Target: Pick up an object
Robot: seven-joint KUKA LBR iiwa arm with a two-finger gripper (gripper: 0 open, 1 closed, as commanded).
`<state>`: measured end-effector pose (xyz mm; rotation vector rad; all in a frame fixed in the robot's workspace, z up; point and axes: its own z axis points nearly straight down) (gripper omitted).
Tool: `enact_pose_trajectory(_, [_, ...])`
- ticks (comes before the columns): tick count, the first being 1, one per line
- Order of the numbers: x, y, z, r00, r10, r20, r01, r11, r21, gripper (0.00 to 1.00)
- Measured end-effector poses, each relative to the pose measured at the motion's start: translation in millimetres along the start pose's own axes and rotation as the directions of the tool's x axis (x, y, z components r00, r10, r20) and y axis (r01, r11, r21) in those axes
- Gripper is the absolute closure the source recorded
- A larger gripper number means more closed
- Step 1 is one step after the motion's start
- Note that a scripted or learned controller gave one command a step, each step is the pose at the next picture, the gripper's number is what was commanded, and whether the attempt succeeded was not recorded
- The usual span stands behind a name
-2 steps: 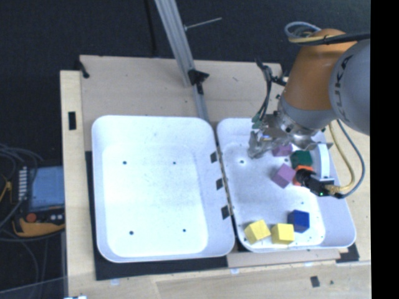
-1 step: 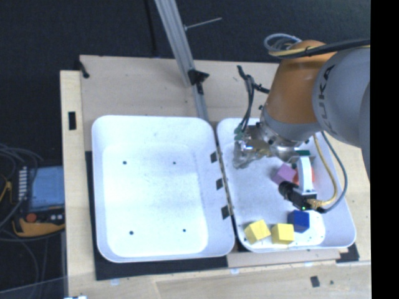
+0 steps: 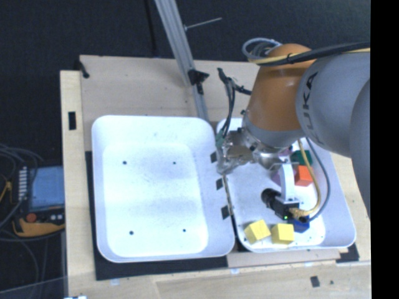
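Dark flooring surrounds the pale wooden bench (image 3: 75, 167), and at its far left edge we see a small blue-screened control box (image 3: 47, 189) with trailing cables, kept off the work surface. Moving right, we meet the shallow white left-hand bin (image 3: 153, 185), its floor bare apart from a few tiny dark dots; we judge it serves as the drop side, so nothing there competes for the pick. A slanted grey metal pole (image 3: 181, 48) rises behind it, likely a camera or light mount.

Further right sits the shallow white right-hand bin (image 3: 340, 229), where all the candidates lie: two yellow foam-like blocks (image 3: 269, 232) near its front rim, just beside each other, a small blue piece (image 3: 301, 225) next to them, and an orange block (image 3: 303, 176) with something green behind it. We see the grey arm with its orange band (image 3: 280, 98) hanging over this bin, the gripper (image 3: 232, 154) low near the bin's left wall, apart from the blocks. We cannot tell how the gripper is set, and nothing is visibly held.
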<state>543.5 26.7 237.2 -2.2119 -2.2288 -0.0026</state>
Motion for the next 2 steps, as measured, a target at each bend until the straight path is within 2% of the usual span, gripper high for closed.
enact_pose_trajectory(1, [50.9,-23.3,6.9,1.0,0.0,0.001,0.0,1.0,0.002,1.0])
enact_pose_trajectory(2, [47.6,-22.4,6.7,1.0,0.007,0.002,-0.007,1.0,-0.001,0.0])
